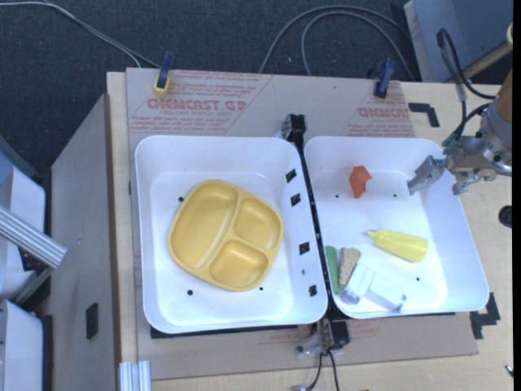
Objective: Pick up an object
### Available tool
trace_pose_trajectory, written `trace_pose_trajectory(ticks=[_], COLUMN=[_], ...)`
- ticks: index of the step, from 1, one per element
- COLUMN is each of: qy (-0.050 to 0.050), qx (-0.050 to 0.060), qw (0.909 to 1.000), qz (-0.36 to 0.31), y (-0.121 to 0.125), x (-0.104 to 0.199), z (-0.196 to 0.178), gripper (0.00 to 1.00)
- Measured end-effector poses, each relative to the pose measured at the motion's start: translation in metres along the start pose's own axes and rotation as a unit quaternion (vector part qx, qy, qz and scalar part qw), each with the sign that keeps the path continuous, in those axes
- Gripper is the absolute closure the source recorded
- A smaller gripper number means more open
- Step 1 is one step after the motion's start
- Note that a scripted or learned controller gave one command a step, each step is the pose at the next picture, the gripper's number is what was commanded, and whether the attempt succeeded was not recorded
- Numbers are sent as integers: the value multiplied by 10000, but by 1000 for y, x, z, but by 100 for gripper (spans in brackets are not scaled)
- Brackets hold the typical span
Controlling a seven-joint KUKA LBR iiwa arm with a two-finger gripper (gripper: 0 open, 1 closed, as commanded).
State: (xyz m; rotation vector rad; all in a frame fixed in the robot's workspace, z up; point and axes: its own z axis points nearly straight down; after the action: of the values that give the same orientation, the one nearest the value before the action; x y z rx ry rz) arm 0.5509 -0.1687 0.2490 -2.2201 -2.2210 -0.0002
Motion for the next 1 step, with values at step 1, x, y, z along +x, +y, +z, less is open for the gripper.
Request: trace_pose_trajectory(ticks=[1], qy=[-1], qx=[-12], qw=[10000], qz=[-6], y=[1], x=[0], z=[-11], gripper=[100])
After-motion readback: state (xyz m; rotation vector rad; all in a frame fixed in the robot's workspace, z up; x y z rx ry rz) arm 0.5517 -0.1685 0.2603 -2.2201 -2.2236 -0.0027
